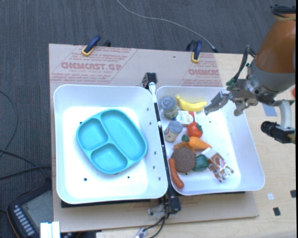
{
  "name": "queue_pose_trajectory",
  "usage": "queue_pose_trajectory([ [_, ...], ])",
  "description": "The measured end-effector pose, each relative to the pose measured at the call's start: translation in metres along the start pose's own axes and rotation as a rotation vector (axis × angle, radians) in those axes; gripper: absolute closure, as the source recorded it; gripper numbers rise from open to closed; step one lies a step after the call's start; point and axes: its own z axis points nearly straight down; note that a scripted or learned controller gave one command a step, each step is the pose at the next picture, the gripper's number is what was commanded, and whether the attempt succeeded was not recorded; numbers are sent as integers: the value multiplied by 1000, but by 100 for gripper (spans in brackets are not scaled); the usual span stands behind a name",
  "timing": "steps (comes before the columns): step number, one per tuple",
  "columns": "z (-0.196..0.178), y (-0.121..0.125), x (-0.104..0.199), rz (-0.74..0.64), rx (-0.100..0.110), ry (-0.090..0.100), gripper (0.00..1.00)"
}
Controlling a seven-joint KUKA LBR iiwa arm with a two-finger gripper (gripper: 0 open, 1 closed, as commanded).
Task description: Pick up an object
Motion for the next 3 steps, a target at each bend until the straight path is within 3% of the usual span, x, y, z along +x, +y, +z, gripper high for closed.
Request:
queue_pose_trajectory([
  [1,131,30,-35,1,3,0,0],
  [2,174,4,14,1,-7,-3,0],
  [3,163,5,14,1,-10,-4,100],
])
